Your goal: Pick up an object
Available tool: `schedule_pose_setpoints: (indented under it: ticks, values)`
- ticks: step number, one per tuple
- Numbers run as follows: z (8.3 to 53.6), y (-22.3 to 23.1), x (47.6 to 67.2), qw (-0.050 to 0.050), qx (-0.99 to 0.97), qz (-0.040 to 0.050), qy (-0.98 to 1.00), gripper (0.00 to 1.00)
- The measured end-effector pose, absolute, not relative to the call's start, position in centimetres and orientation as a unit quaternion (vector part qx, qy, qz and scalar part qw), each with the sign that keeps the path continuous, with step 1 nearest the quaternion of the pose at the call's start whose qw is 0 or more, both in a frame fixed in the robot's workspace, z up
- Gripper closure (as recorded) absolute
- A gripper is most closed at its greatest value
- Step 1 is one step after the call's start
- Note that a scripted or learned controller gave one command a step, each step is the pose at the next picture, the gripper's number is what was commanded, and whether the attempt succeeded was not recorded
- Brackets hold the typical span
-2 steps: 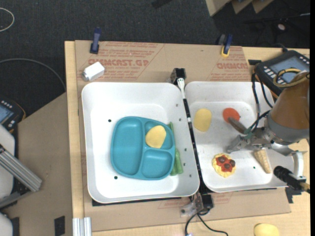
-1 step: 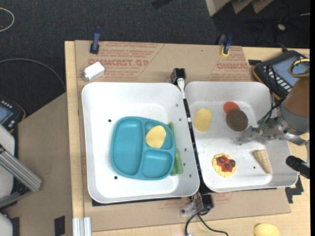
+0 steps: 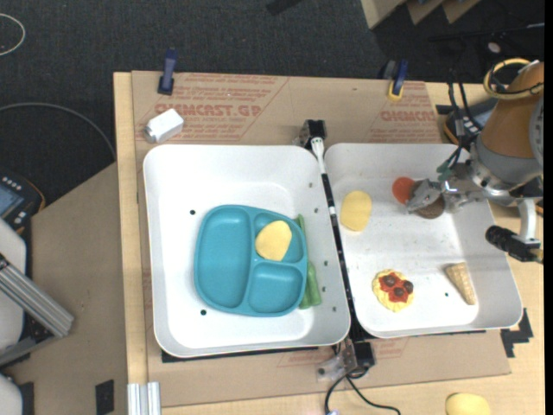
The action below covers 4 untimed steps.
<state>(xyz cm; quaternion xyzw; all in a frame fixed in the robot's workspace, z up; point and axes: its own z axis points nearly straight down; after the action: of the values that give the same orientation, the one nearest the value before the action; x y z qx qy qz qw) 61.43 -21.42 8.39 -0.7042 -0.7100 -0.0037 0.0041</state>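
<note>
Nearest the camera lies the pizza toy [image 3: 393, 289] in the right bin [image 3: 497, 314], while farther back the red ball [image 3: 403, 188] touches the gripper [image 3: 427, 199] on its left side, nearer the other bin.

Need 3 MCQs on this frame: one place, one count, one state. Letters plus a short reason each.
1. Where is the teal tray?
A. left bin
B. right bin
C. the floor

2. How many food items lie loose in the right bin?
A. one
B. four
C. seven

3. The end effector is:
A. low beside the red item
B. above the teal tray
C. outside both bins

Key: 1 A, the tray fills the left bin. 2 B, yellow piece, red item, pizza, cone. 3 A, it sits right next to the red item.
</note>
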Motion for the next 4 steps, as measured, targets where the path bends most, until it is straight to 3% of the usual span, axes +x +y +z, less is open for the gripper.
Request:
schedule_pose_setpoints:
  ticks: [1,2,3,4]
  values:
    - [9.6,-21.8,61.3,-0.001,-0.705,-0.0021,-0.709,1.00]
    - [9.6,-21.8,61.2,0.000,-0.705,-0.0016,-0.709,0.00]
    - [9.2,-21.7,59.4,0.003,-0.705,-0.0051,-0.709,0.00]
    - [8.5,-21.1,65.3,0.001,-0.705,-0.0027,-0.709,0.00]
